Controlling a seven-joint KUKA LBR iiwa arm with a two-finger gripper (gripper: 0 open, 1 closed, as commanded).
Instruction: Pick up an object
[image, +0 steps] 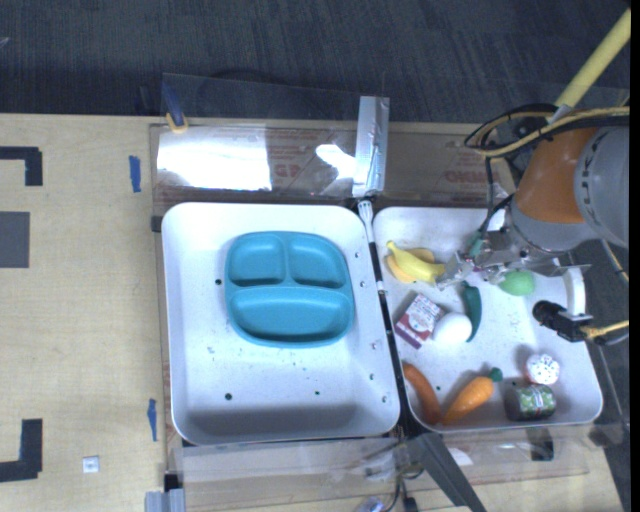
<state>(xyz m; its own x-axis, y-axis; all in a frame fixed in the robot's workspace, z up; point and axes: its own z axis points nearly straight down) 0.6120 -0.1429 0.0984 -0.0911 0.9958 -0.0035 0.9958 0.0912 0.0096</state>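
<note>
We see the gripper (487, 258) low in the right bin (585, 400), near its back edge, above the top end of a dark green pepper (471, 308) whose long axis runs from back to front; whether it is wide or narrow we cannot tell. Close around lie a banana (413, 264), a light green ball (518, 283), a white egg (452, 329) and a small carton (419, 318). A carrot (469, 396) lies toward the front edge, and the left bin (190, 330) holds a blue divided plate (290, 288).

Wooden bench (80, 300), dark carpet (300, 40)
</note>
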